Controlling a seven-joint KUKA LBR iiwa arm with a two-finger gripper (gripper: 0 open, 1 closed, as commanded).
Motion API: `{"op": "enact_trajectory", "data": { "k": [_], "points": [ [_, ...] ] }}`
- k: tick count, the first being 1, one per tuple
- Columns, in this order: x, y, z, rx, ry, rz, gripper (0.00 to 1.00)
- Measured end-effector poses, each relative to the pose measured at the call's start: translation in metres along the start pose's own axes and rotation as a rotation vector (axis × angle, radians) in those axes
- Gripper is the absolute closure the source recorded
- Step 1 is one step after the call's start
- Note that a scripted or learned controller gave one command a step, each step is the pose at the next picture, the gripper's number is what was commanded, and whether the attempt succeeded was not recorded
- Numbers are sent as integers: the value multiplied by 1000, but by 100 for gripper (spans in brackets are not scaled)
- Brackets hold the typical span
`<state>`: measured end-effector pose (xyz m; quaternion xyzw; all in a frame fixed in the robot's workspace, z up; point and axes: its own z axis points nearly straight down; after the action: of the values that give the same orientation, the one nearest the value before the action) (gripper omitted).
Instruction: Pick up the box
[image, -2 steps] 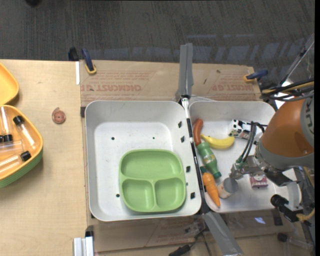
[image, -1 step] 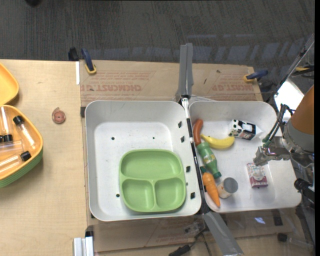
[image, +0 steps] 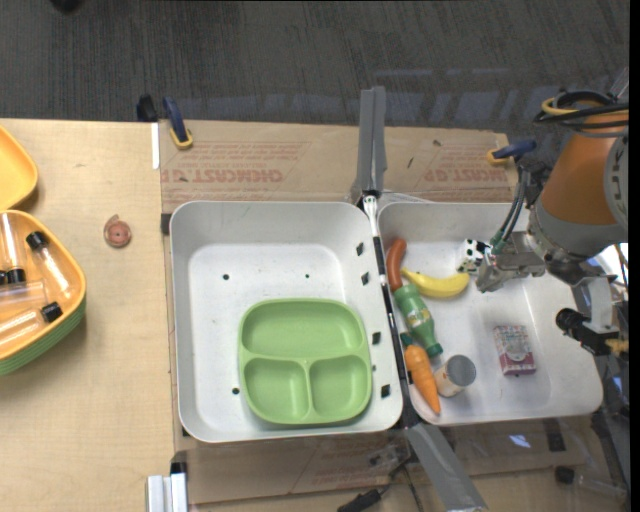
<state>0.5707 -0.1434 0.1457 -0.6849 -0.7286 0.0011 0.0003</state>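
on the desk (image: 100, 400), at the far left, a yellow tray (image: 40, 290) with small vials was seen, and a small pink disc (image: 118, 232) lay near it. the left bin (image: 200, 250) carried a green divided plate (image: 305, 360) toward its six o'clock side. along the nine o'clock wall of the right bin (image: 560, 400) a red sausage-like piece (image: 396, 262), a green bottle (image: 417, 318) and a carrot (image: 422, 380) were lined up, with a banana (image: 440, 284) toward twelve o'clock and a small grey can (image: 459, 372) beside the carrot. the box (image: 514, 350), small and pinkish, lay flat toward the bin's three o'clock side, apart from the can and well clear of the banana. it was judged to be light, stiff cardboard, possibly glossy and a little slippery, best taken across its short sides. the pincer (image: 490, 272) hovered at the box's twelve o'clock, next to the banana's tip; how far it was spread could not be told, and nothing was seen held in it. the can was judged the nearest obstacle, though hardly in the way.
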Motion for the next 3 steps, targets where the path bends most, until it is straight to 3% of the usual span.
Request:
{"op": "enact_trajectory", "data": {
  "k": [1, 2, 3],
  "points": [
    [-19, -27, 9, 2, 0, 424, 100],
    [-19, -27, 9, 2, 0, 424, 0],
    [-39, -97, 56, 3, 2, 285, 0]
  ]
}}
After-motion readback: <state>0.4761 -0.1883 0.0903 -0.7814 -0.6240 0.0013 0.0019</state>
